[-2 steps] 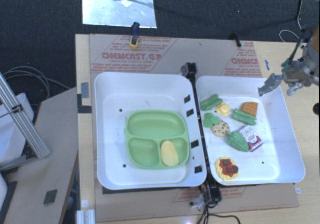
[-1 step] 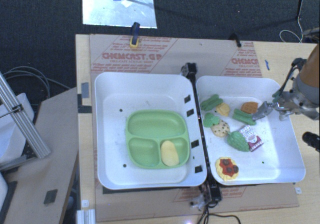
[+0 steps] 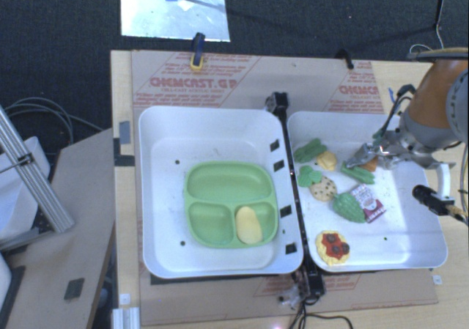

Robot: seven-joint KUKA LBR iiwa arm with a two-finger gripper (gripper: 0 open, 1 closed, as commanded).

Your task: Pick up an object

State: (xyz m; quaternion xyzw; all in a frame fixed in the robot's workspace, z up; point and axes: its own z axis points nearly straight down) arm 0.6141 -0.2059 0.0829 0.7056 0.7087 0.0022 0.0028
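Observation:
My gripper [image 3: 368,154] reaches in from the right and hangs low over the upper middle of the right bin [image 3: 418,243]. Its tip is right above a green bean-like toy [image 3: 357,173] and a small orange piece [image 3: 371,165]; I cannot tell whether it touches either. Nearby lie a green pea pod [image 3: 309,149], a yellow chunk [image 3: 327,161], a small green broccoli [image 3: 308,175], a chip cookie [image 3: 322,189], a leafy green piece [image 3: 349,207], a red and white packet [image 3: 368,202] and a pizza slice [image 3: 333,245].
The left bin [image 3: 165,144] holds a green divided tray [image 3: 220,181] with a yellow toy [image 3: 249,225] in its lower right compartment. A black-clipped divider [image 3: 287,174] separates the bins. The right bin's lower right floor is bare.

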